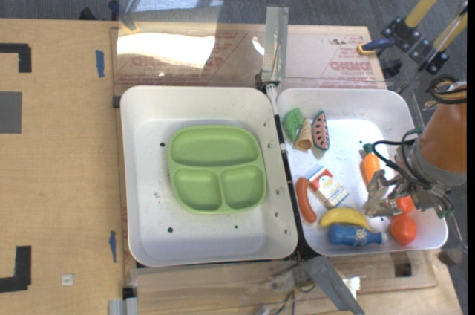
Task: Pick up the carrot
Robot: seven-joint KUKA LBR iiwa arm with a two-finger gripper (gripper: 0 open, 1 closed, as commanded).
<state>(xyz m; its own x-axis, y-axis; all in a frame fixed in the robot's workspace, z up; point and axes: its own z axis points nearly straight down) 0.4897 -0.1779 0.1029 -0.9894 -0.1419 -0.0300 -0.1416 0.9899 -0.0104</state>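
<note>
Nearest the camera, a blue bottle point(355, 235) lies on its side at the front of the right bin point(349, 102), with a banana point(344, 217) just behind it and a red-orange ball point(404, 229) to its right. My end effector point(380, 196) hangs low over the right part of this bin; whether it is spread or pressed together I cannot tell. My carrot point(369, 165) lies just behind it, near the right wall, apparently ungripped. A red sausage point(305, 200), a small carton point(327, 187), a watermelon slice point(320, 131) and a green leafy piece point(293, 120) occupy the bin's left half. My left bin point(141, 157) holds a green divided plate point(217, 168). Both bins rest on the bench point(59, 157).
</note>
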